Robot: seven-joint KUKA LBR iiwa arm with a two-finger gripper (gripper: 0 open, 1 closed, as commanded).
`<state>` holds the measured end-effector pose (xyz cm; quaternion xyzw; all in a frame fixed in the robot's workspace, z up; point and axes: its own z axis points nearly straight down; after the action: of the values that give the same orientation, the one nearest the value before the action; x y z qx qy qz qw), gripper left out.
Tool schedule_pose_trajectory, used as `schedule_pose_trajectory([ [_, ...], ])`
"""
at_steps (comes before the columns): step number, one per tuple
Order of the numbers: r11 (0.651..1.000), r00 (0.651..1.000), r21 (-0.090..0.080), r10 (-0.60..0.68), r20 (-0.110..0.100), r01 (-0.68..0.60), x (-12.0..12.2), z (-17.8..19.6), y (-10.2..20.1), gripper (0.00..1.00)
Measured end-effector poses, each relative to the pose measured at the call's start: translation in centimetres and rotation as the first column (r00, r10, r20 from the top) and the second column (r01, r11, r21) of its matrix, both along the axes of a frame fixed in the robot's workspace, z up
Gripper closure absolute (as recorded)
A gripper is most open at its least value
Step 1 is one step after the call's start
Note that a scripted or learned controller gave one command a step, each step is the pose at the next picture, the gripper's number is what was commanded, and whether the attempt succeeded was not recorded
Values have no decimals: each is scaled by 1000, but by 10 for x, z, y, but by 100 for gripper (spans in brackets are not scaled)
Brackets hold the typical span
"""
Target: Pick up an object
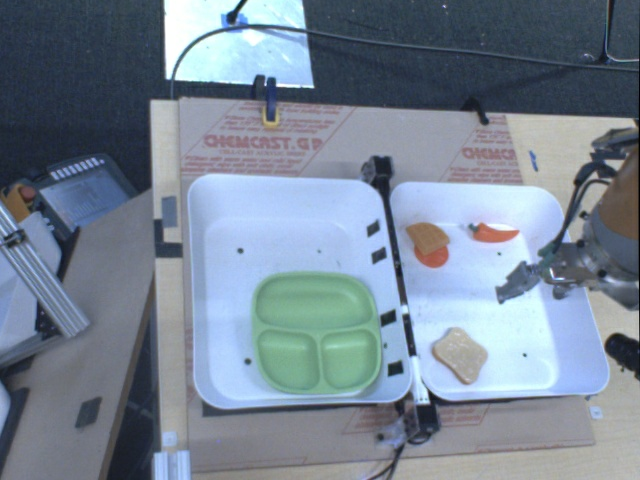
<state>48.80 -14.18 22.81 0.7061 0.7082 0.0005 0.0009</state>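
The right bin holds three small food pieces. A tan toast slice lies near its front. An orange-brown piece on a red disc sits at the back left. A small orange carrot-like piece lies at the back. My gripper comes in from the right and hovers over the middle right of this bin, apart from all three pieces. Nothing shows between its fingers.
The left bin carries a green three-compartment plate towards its front. Black clips join the bins along the centre divider. Cardboard lies under both bins, and cables run across the dark floor behind.
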Motion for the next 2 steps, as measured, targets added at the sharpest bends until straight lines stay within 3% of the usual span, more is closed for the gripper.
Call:
schedule_pose_trajectory([
  [2,1000,1000,2,-2,-4,2,7,-95,-6,0],
])
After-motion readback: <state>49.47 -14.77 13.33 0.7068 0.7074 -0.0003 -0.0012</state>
